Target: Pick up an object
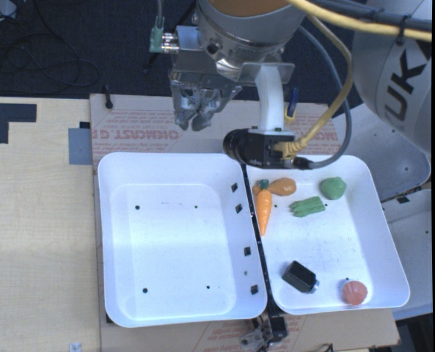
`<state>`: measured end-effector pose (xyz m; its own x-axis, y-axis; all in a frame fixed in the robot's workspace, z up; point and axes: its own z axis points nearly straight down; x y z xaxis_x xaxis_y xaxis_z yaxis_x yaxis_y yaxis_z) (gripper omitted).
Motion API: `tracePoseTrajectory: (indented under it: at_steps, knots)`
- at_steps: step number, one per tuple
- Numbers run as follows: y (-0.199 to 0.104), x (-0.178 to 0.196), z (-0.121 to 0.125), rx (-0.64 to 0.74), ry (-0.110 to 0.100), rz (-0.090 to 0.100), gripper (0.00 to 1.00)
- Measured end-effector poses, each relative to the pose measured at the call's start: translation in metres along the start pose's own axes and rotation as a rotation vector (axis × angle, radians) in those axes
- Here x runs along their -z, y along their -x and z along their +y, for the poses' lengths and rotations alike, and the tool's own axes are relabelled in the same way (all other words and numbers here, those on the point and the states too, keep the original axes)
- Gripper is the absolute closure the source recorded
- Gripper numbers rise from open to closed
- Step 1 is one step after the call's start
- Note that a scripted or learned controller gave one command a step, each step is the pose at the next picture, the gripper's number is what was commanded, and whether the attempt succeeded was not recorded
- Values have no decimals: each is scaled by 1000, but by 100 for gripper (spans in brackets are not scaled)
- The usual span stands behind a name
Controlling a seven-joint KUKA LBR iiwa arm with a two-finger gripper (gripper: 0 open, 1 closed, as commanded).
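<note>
Six items lie in the right bin point(378, 218). Gripper point(196, 116), fingers seemingly together, holding nothing, hangs beyond the left bin's point(114, 196) far edge; target the isolated black block point(300, 276).

The left white bin point(114, 196) sits on the pale wooden desk point(34, 233), its floor marked by a few small dark dots; the right white bin point(382, 226) lies just beside it, the two meeting at a dark seam; beneath both lies a sheet of brown cardboard point(136, 127) with red reversed lettering; dark blue and grey rectangular patches point(12, 119) mark the desk at the left; black cables point(48, 42) trail over the dark floor behind.
</note>
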<state>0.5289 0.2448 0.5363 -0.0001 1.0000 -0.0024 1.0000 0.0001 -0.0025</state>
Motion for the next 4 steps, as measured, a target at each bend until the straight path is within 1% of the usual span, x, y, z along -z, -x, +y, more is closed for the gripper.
tracePoseTrajectory:
  at_steps: [1, 2, 3, 4]
  knots:
    - [2, 1, -55, 3, -4, 0, 100]
    - [20, 0, 9, -3, 0, 0, 100]
    - [1, 1, -56, 4, -5, 0, 100]
    - [1, 0, 3, -1, 0, 0, 100]
